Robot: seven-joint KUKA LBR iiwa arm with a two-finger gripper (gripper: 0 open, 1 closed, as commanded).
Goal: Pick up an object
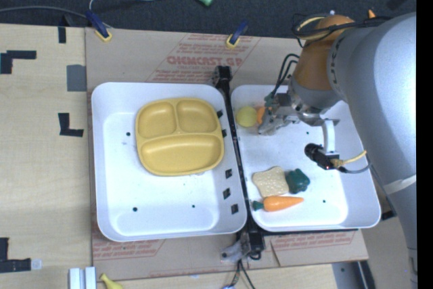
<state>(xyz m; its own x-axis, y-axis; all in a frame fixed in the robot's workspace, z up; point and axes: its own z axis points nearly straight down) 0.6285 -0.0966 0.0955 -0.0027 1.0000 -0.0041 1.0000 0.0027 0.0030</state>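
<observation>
Gripper (268,120) is down in the right bin (352,203), right beside the yellow ball (246,116) at the bin's left wall (finger state: cannot tell). Bread slice (270,181), green toy (297,180) and carrot (281,203) cluster nearer the front; the yellow tray (180,135) sits in the left bin (111,166).

Yellow divided tray (180,135) in left bin (108,166)

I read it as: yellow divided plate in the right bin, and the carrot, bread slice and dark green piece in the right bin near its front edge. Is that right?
Not quite. The camera view shows the yellow divided plate in the left bin, not the right one. The rest holds: the carrot, bread slice and dark green piece lie in the right bin near its front edge.
</observation>
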